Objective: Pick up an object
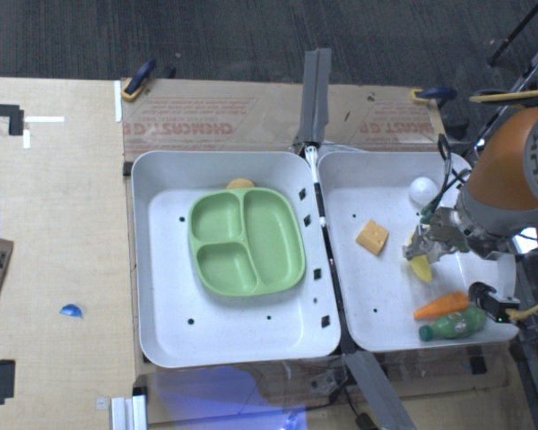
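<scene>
My gripper [420, 251] hangs low over the right bin [377, 325], near its right side. A small yellow piece [421, 270] lies directly under its tip, partly covered by it; whether they touch is unclear. A tan cheese-like block [372, 237] rests to the gripper's left. A white ball [422, 189] sits behind it near the bin's far wall. An orange carrot [442, 305] and a green bottle [453, 326] lie side by side at the bin's near right corner.
The left bin [161, 330] holds a green divided plate [247, 240], with a small yellow thing [240, 184] peeking out behind it. A grey post [316, 97] rises between the bins at the back. The arm's orange band [511, 164] hangs over the right bin's right edge.
</scene>
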You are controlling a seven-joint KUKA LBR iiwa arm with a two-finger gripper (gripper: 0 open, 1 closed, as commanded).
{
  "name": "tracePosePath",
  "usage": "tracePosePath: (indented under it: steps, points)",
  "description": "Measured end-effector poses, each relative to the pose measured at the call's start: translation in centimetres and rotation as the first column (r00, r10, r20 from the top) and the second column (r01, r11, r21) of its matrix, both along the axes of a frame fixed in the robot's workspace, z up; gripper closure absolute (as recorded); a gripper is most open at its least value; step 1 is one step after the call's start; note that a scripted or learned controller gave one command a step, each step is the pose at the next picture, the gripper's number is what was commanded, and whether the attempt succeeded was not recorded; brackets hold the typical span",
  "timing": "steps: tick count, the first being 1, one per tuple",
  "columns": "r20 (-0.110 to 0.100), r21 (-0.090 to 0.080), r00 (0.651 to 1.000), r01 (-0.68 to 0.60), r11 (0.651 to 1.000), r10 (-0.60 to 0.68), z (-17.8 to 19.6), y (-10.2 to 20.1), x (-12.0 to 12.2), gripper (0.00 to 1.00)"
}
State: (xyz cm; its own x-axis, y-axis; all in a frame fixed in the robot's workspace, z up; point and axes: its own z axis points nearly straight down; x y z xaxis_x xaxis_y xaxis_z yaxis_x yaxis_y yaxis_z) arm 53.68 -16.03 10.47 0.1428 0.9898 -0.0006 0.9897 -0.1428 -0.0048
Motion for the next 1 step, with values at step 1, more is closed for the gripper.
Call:
tracePosePath:
  steps: [1]
  points:
    - [0.002, -0.003, 0.994, 0.105, 0.994, -0.105, 18.15, 7.15, 4.86, 1.00]
